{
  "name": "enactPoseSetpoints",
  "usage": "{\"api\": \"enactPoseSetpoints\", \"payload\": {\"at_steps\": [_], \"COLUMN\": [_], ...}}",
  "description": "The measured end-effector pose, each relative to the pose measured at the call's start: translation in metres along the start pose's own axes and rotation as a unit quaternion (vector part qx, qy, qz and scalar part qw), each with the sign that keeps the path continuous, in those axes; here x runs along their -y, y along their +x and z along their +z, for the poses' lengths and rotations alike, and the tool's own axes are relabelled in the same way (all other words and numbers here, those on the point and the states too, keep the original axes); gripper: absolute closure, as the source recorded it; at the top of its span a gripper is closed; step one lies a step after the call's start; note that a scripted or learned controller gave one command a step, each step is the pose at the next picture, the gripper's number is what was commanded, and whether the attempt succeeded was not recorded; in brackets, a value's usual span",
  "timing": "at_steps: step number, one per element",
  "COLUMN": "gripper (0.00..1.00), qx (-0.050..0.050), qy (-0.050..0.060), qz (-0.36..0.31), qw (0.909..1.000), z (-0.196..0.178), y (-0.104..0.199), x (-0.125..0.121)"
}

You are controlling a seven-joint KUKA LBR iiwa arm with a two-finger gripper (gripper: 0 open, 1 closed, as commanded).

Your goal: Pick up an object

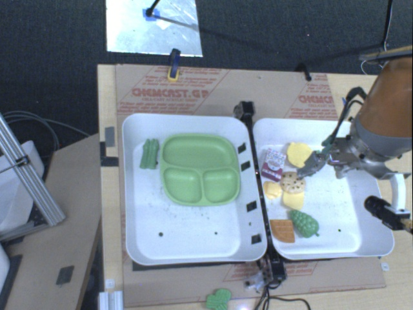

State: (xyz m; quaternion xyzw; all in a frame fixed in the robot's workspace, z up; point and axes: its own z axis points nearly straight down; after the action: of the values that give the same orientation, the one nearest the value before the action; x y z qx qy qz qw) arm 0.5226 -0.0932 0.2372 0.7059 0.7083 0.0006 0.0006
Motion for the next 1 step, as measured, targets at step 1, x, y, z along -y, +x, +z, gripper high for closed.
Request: {"api": "enactPoseSetpoints", "payload": {"at_steps": [1], "gripper": [0.0], "qx": [0.0], "qy": [-0.006], "qz": [-0.003], "qw": [1.0], "z": [-0.1291], "y": [0.0377], "x": [0.0352]}}
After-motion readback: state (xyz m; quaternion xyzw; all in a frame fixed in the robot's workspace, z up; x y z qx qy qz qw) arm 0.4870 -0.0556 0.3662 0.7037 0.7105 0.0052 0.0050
